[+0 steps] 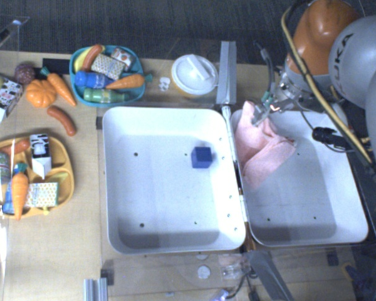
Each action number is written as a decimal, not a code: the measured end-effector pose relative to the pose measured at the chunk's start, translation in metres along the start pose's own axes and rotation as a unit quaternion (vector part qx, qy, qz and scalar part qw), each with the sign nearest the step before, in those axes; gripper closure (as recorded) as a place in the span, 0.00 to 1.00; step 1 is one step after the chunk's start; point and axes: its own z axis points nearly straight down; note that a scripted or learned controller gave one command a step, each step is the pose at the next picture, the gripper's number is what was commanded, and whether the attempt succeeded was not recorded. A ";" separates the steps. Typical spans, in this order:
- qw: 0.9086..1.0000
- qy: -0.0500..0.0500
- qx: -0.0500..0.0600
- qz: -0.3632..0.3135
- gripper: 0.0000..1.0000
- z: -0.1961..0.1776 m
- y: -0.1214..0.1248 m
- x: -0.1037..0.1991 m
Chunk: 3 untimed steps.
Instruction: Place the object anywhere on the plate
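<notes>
The left white bin [138,231] serves here as the landmark. Inside it, a little right of its middle and toward its right wall, a small blue cube [202,157] sits alone on the white floor, touching nothing.

Just to the right of this bin, sharing the middle edge, is the right white bin [313,224]. In its upper left part, close to the wall next to the landmark bin, a pink cloth [258,146] lies crumpled. The gripper [263,113] hangs at the top edge of this cloth, and the cloth seems to rise up to it there. Whether the pincer is released or clenched I cannot tell, because this part is too small and crowded. The arm [357,49] reaches from the right; some black letters stand on its grey shell, but only a part shows and I cannot read them surely.

Behind the landmark bin, near its far right corner, stands a round white lid [194,74]. Behind its far left corner a blue bowl [88,95] holds toy food. To the left of the landmark bin, a yellow tray [64,157] carries more toy food and small printed boxes; their print is not readable.
</notes>
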 end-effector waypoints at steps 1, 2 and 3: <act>1.000 0.000 0.000 -0.003 1.00 -0.040 0.002 0.001; 0.979 0.001 0.000 -0.202 1.00 -0.047 0.005 0.057; 0.919 0.001 0.000 -0.394 1.00 -0.047 0.007 0.116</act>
